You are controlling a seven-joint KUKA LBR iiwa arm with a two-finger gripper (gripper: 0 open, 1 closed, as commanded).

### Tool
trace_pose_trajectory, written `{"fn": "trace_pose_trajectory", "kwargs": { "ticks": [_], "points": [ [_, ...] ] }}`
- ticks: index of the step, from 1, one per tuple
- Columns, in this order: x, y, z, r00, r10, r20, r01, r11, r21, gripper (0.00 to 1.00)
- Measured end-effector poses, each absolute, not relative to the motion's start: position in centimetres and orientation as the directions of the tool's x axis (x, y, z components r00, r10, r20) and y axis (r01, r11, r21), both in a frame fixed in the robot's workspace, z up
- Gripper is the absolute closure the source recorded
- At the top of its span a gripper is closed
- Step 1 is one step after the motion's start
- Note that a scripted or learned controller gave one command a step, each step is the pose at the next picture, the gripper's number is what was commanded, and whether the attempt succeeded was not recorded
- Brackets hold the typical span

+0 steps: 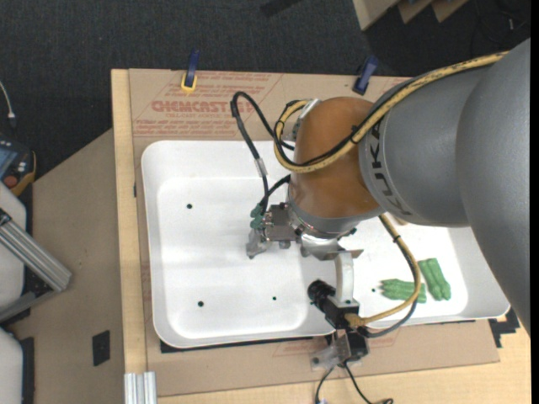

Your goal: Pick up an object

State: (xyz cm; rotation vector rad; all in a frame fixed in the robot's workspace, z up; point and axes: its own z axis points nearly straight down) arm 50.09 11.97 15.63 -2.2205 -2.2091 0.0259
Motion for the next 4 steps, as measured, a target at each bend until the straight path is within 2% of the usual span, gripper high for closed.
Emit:
{"fn": "trace_pose_trajectory", "kwargs": {
  "ticks": [1,2,3,4],
  "points": [
    [49.7,17.7,11.7,-0.004,1.0,0.001,1.0,0.004,-0.009,0.0],
    [49.9,17.4,13.0,0.003,1.0,0.001,1.0,-0.003,-0.003,1.0],
    [50.6,13.0,8.5,0.005,1.0,0.005,1.0,-0.005,-0.004,1.0],
    [55.3,22.6,8.5,-0.008,1.0,0.006,1.0,0.007,0.005,1.0]
  ]
}}
